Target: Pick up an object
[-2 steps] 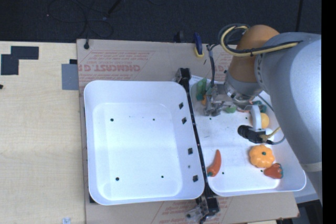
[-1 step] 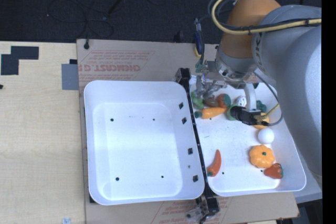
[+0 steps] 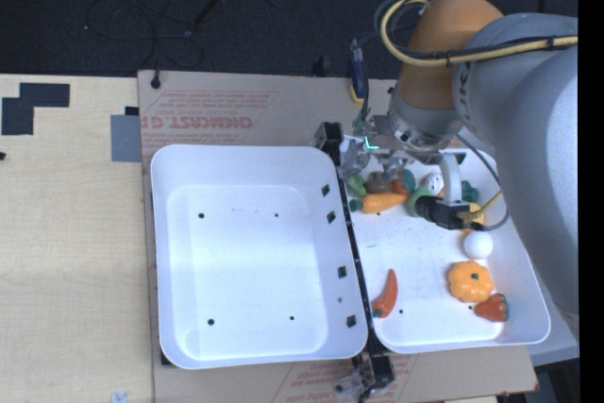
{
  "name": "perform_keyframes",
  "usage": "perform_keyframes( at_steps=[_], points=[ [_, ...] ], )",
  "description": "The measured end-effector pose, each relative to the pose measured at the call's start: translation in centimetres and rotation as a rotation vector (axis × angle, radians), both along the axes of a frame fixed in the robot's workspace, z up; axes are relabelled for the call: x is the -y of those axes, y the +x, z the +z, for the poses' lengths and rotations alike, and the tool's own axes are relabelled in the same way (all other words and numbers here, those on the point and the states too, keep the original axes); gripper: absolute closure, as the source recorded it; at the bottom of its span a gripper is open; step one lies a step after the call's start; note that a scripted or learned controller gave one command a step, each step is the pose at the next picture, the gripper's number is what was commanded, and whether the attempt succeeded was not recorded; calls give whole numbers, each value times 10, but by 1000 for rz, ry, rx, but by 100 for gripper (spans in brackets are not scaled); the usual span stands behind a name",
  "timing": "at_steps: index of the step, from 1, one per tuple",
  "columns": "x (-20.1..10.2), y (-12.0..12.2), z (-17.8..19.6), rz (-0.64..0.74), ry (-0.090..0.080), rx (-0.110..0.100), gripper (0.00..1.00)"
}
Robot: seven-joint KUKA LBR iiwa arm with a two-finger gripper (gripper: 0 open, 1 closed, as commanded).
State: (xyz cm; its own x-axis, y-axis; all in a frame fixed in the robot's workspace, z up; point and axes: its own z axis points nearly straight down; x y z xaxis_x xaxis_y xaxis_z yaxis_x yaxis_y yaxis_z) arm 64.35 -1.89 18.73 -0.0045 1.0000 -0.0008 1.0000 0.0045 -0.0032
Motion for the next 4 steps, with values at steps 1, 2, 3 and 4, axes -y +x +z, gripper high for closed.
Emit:
perform_keyframes(
  at_steps=[1,2,3,4],
  points=[
    [-5,-45,0,-8,1,-4,0],
    [14,-52,-42,6,18,7,0],
    [36,-61,-42,-4,1,0,0],
    [37,-62,-33,-4,2,-4,100]
  ],
)
